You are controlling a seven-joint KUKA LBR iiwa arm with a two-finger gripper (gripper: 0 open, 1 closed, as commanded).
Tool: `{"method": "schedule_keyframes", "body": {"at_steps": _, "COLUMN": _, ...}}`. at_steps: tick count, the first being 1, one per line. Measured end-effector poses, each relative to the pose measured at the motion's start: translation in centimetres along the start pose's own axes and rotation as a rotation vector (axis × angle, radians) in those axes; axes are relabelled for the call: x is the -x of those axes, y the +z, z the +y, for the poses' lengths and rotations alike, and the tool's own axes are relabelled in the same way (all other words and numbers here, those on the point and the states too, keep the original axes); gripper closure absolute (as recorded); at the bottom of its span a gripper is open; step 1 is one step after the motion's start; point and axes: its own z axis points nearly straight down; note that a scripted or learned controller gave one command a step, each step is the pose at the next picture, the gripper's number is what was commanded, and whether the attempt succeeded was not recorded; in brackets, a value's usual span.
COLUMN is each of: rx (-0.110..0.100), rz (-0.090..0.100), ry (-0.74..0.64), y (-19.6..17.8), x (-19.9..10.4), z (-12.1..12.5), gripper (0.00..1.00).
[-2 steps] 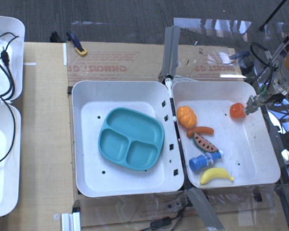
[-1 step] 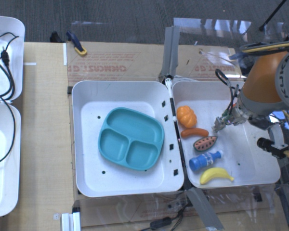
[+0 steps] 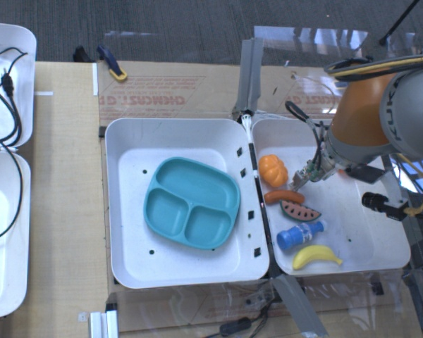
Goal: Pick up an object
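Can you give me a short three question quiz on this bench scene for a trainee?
1. True or false: the teal plate lies in the left bin.
2. Which toy lies nearest the front edge of the right bin? A) pumpkin B) banana C) sausage
3. Fill in: the claw hangs just right of the ____, above the sausage's right end.

Key: 1 true; 2 B; 3 pumpkin. The watermelon slice and the blue bottle lie between sausage and banana.
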Motion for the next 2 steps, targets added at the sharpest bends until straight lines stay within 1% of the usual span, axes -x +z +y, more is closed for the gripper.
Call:
{"method": "schedule_keyframes", "body": {"at_steps": 1, "rx": 0.001, "rz": -0.001, "ry": -0.046, "y": 0.0, "x": 0.8, "z": 2.2, "gripper": 0.00}}
{"method": "schedule_keyframes", "body": {"at_steps": 2, "rx": 0.001, "rz": -0.002, "ry": -0.054, "y": -0.1, "x": 3.0, "z": 6.3, "gripper": 0.00}}
